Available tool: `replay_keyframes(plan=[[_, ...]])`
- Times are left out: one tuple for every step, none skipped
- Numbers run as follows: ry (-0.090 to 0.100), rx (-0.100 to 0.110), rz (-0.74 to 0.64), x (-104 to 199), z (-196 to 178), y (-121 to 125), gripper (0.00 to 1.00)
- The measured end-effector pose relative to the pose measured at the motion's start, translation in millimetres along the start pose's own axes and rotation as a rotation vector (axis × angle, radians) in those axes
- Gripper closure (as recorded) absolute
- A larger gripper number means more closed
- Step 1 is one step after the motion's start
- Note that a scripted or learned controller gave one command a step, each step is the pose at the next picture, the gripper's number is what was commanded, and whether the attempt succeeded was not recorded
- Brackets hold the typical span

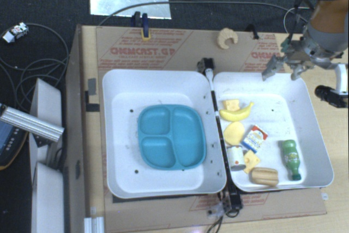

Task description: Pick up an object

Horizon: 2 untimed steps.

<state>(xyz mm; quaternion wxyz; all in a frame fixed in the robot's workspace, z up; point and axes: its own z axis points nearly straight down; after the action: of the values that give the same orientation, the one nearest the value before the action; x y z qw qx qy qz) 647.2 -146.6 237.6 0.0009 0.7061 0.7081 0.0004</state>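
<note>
End effector (284, 69): 2 metal fingers spread apart, nothing between them, above the far edge of the right bin (319, 133). In that bin: curved yellow banana (236, 113), green plastic bottle (290, 159), small red-white-blue carton (254, 138), tan bread roll (264, 175). Left bin (117, 117) holds a glossy blue 3-compartment plate (171, 136). Pale croissant (227, 37) on tabletop (180, 46), far side.

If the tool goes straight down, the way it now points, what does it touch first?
The tool, with its fingers spread, hangs over the far rim of the right bin. It would probably meet that rim or the bare floor just inside it. The banana lies well nearer the camera. Depth is unclear from one view.
</note>
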Motion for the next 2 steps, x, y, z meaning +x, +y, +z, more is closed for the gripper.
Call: replay_keyframes(plan=[[0.0,0.001,0.001,14.9,36.3,-23.1,0.0],[0.0,0.001,-0.002,39.7,83.2,-17.5,0.0]])
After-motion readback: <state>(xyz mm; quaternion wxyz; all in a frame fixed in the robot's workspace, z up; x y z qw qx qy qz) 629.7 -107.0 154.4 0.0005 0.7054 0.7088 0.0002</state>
